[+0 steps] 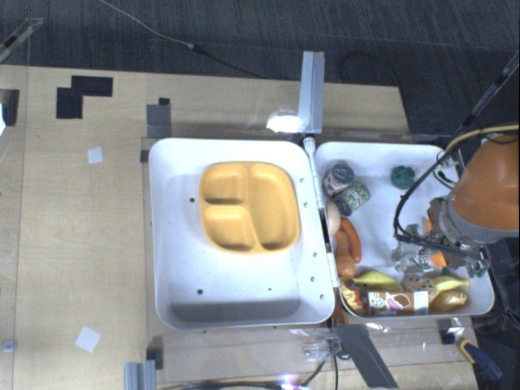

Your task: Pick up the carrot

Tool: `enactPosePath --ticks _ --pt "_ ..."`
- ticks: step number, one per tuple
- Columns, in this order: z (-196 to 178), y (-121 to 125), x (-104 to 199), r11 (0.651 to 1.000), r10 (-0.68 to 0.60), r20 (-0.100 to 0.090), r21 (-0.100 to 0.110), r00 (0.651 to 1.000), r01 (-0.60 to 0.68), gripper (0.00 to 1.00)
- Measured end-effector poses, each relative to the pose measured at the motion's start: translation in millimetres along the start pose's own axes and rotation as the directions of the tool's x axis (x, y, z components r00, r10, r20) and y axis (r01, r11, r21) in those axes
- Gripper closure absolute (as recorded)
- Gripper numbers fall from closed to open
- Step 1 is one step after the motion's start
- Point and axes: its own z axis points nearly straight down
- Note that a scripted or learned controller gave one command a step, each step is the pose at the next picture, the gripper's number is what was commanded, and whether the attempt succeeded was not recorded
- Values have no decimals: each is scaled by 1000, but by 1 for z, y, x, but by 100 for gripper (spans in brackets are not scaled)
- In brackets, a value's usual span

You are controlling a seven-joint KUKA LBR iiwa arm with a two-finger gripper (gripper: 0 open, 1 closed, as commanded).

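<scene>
Carrot (348, 248) lies in the right bin (382, 159) against its left wall, orange, lengthwise, among other play food; I judge it not yet picked. Gripper (424, 268) is low in the same bin, well to the carrot's right, near a banana (379, 280). Whether it is open or closed I cannot tell (wrist and cables hide it). A small orange scrap near it is unidentifiable. Grasp and lift remain.

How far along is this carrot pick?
Done: the arm has reached into the right bin, with the gripper low near its front right corner. In hand: an orange piece, possibly the carrot, shows at the gripper, but a grasp cannot be confirmed. Left: securing and lifting it. The yellow divided plate sits in the left bin.
</scene>
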Motion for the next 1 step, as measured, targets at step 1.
enactPosePath --ticks 1 --pt "0 0 0 1000 -1 -1 -1 1000 1 0"
